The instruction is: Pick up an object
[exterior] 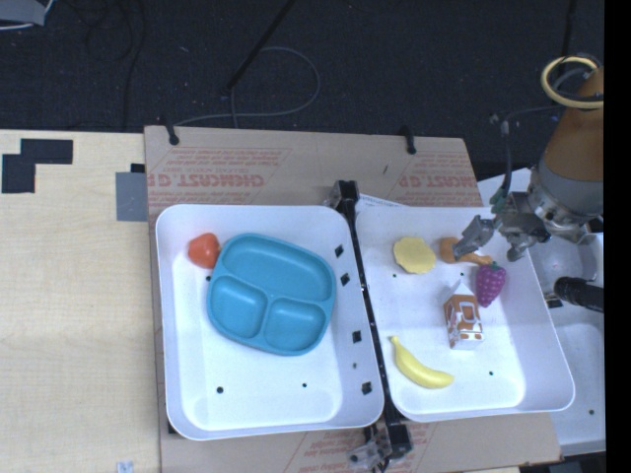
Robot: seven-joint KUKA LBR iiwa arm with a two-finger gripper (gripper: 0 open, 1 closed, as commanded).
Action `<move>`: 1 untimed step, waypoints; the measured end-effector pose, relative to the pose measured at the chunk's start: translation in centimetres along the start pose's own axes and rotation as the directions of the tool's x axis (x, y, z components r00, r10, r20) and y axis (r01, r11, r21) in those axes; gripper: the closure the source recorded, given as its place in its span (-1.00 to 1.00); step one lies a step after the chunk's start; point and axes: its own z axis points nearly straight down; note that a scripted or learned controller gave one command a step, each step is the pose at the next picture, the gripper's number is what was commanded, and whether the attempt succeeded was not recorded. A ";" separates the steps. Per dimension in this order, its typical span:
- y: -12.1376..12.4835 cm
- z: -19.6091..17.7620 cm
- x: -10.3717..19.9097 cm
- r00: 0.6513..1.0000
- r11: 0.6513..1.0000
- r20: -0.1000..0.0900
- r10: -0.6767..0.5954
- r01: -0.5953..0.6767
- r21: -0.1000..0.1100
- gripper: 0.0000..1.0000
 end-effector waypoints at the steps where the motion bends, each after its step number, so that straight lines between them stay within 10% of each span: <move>1: 0.2 -0.7 0.0 1.000 1.000 0.002 -0.001 0.002 -0.011 -1.00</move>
